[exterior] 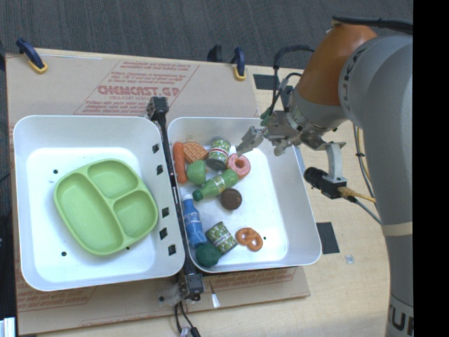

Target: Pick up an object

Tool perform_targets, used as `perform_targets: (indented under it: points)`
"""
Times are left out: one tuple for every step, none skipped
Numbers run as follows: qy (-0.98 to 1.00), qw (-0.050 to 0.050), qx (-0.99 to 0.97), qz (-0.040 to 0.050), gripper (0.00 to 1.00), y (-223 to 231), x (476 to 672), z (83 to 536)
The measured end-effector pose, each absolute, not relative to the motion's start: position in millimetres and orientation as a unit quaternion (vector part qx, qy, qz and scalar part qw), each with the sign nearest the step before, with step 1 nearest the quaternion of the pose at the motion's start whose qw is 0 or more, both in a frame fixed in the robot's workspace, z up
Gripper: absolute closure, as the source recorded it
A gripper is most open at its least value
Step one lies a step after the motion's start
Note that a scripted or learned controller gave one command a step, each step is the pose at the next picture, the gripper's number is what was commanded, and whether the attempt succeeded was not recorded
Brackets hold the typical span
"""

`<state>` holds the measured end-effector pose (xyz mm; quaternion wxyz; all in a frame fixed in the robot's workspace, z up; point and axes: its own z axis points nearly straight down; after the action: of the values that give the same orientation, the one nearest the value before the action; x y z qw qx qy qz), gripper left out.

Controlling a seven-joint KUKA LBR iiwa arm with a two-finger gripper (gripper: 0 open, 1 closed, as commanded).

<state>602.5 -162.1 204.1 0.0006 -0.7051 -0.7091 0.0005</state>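
Just left of the tool [247, 140] — pink donut [240, 165], apart, tool's grip unreadable.

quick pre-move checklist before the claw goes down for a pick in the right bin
1. Claw over the right bin: ok, it hangs above the bin's upper rim area.
2. Claw free of load: ok, nothing shows between its fingers.
3. Finger opening: cannot tell.
4. Target below the claw: ok, the pink donut and the green can lie just beneath and left of it.
5. Room around the target: not ok, donut, can, carrot and green bottle crowd together.
6. Easier candidates: ok, the brown ball and the pretzel lie apart from the cluster.
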Motion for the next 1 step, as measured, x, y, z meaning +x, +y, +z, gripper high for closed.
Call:
perform_targets:
  points:
    - [-0.709, 0.001, -0.705, 0.0005, 0.00, -162.1, 602.5, 204.1]
